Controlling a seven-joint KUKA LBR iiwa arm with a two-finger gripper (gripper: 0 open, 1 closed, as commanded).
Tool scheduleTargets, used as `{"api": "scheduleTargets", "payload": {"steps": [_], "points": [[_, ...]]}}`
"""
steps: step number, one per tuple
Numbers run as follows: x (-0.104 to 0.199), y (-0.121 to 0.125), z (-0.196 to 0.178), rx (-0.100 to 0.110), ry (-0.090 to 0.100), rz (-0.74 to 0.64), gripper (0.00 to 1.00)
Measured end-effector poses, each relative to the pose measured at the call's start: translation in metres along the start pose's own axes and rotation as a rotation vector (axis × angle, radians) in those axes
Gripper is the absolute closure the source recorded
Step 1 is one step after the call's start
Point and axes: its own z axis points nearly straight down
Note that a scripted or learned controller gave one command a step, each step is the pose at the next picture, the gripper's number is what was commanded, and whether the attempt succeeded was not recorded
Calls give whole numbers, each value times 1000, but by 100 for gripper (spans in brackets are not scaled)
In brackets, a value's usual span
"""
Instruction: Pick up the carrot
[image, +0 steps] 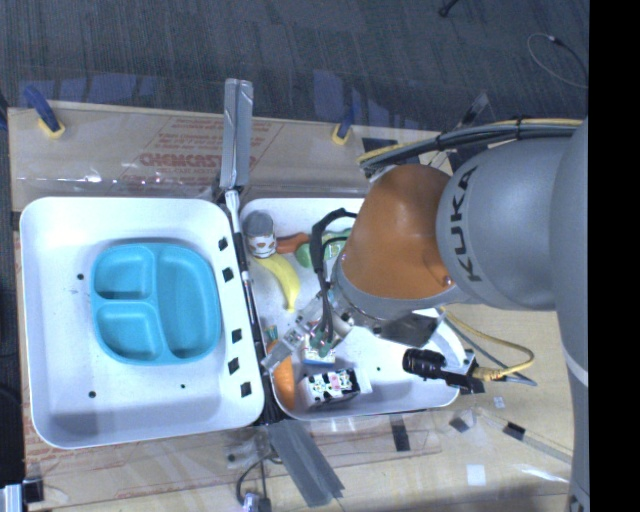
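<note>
The carrot (293, 241) is a short orange piece lying at the far left of the right bin (440, 398), between a small grey-and-white can (260, 232) and a green item (336, 246). The arm's orange band hides part of it. My gripper (318, 342) hangs low over the bin's left middle, below the carrot and just past the lower end of a yellow banana (281, 279). Nothing can be made out in it.
An orange round fruit (283, 381) and a black-and-white box (331, 384) sit at the right bin's near left corner. The left bin (50, 300) holds a blue divided tray (155, 302). A metal divider (237, 130) runs between the bins.
</note>
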Motion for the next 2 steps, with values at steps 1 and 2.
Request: {"api": "scheduleTargets", "payload": {"steps": [1, 2], "points": [[-49, -45, 51, -1, 1, 52, 0], [-54, -44, 91, -9, -3, 152, 0]]}}
